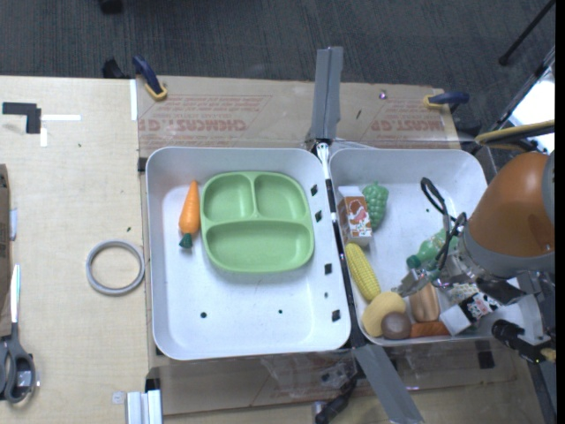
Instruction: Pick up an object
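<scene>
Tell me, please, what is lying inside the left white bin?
The left bin holds a green divided plate and, beside its left edge, a toy carrot. Anything under the plate is covered.

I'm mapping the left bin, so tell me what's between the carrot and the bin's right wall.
In the camera view, the green divided plate lies between the carrot and the left bin's right wall; the carrot lies right beside its left rim.

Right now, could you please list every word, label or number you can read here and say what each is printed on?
"CHEMICAL" on the cardboard sheet behind the bins, upside down; other print there is too blurred.
Small carton in the right bin: label print too small to read.
Small card near the claw: markings unreadable.
</scene>
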You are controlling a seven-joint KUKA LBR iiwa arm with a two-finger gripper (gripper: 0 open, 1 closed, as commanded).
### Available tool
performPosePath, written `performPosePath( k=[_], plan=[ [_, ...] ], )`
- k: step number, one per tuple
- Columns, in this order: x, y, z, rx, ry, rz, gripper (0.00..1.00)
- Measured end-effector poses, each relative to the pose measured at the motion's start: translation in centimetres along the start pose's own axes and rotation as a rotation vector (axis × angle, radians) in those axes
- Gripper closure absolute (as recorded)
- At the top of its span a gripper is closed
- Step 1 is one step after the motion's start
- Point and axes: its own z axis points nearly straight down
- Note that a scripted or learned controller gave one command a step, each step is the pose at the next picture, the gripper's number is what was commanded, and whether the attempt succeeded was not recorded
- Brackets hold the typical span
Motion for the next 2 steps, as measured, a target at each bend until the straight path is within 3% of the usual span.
performPosePath(
  k=[1, 2],
  plan=[
    [-0.1, 0.0, -0.8, 0.0, 0.0, 0.003, 1.0],
    [6.4, 6.7, -10.0, 0.0, -0.002, 0.107, 1.0]
  ],
)
